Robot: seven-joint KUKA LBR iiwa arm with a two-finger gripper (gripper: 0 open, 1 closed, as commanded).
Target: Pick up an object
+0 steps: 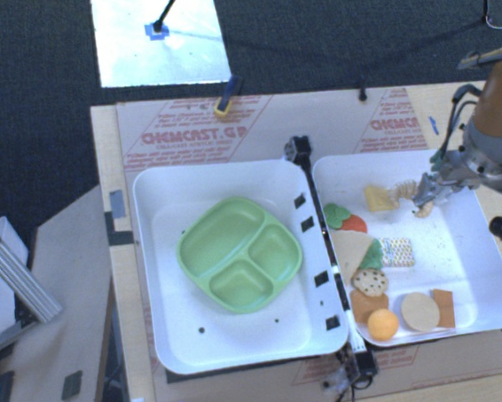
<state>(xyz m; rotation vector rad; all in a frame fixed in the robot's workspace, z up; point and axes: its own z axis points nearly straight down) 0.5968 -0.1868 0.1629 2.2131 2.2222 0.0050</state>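
Two white bins on a cardboard sheet printed "CHEMCAST GP" in red, text readable at far left and partly again at far right. Left bin holds a green divided plate, three compartments, sitting roughly mid-bin, tilted on the diagonal. Right bin is the landmark here: the gripper sits over its far right part, arm coming in from the right edge; finger state can't tell, tips blur together against a small tan piece right below them, contact unclear. Just left of that, far side of the right bin, a yellow wedge and a pale ridged item beside it. Along the right bin's left wall: green-and-red piece, then a tan slice with a green leafy bit on it, a checkered wrapped item, a chocolate-chip cookie. Near side of the right bin: orange ball, round beige disc, orange block, all close together. A yellow-and-blue clip lies on the cardboard beyond the left bin.
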